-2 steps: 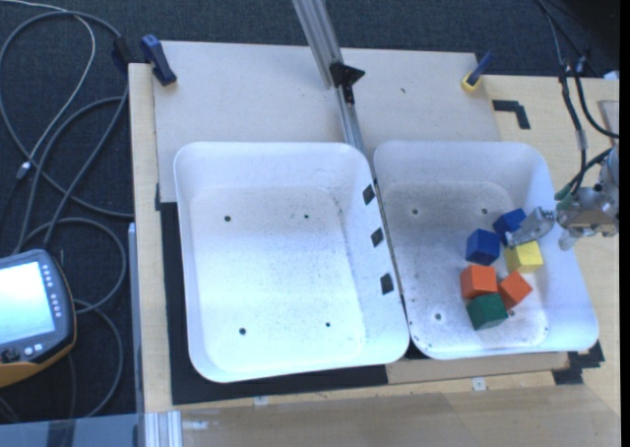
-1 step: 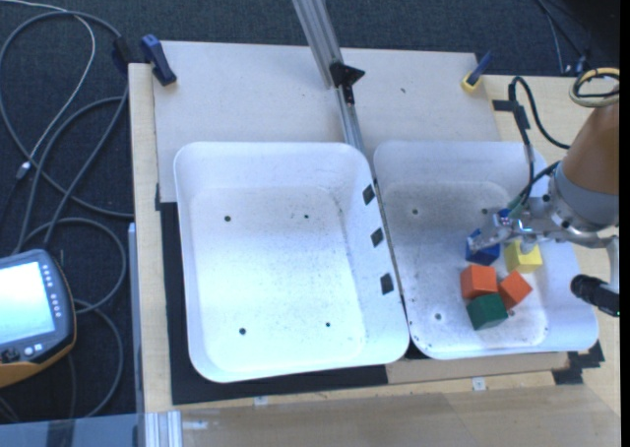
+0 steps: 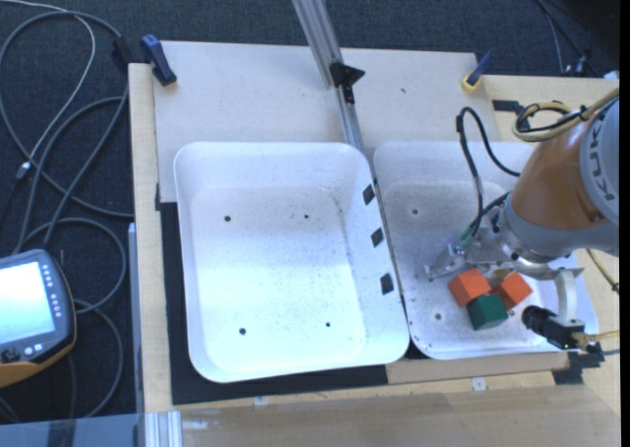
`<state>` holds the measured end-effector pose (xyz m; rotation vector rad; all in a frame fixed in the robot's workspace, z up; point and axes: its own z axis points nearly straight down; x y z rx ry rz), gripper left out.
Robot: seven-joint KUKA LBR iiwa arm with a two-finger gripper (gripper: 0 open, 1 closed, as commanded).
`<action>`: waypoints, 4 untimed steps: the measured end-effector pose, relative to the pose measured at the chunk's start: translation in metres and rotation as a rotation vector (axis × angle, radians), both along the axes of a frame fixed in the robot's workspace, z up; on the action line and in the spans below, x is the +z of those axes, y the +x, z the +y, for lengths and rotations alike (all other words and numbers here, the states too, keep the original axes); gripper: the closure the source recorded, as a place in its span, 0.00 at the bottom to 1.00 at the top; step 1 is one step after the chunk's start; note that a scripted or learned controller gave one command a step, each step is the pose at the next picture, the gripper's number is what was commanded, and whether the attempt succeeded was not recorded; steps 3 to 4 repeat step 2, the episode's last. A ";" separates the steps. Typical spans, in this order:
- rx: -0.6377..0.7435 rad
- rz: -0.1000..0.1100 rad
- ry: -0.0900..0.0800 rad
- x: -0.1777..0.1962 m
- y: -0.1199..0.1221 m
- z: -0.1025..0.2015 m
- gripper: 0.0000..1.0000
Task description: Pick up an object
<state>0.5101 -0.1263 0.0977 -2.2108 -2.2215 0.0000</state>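
Green block (image 3: pixel 486 312) sits lowest in the right bin (image 3: pixel 433 332), near that bin's front rim, and serves as the marker for everything around it. Touching it on the upper left is an orange block (image 3: pixel 469 287); a second orange block (image 3: pixel 514 288) lies just up and right of the green one, the three bunched together on the speckled floor. Directly above the cluster hangs the gripper (image 3: pixel 471 256), its metal parts just beyond the orange pieces; whether its fingers are spread or closed cannot be told, and no block is seen between them. Up and right of the green block rises the arm (image 3: pixel 563 179), its orange band broad above the grey wrist, with black cables looping off it. Far to the left of the green block lies the left bin (image 3: pixel 197 238), and beyond that, at the bench's edge, a handheld pendant (image 3: pixel 30 312) with a lit screen.
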 end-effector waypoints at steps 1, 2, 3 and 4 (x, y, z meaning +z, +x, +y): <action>-0.004 -0.014 -0.008 0.096 -0.004 -0.013 0.00; -0.004 0.003 -0.002 -0.003 -0.003 0.006 0.00; -0.004 0.003 -0.002 -0.003 -0.003 0.006 0.00; -0.004 0.003 -0.002 -0.003 -0.003 0.006 0.00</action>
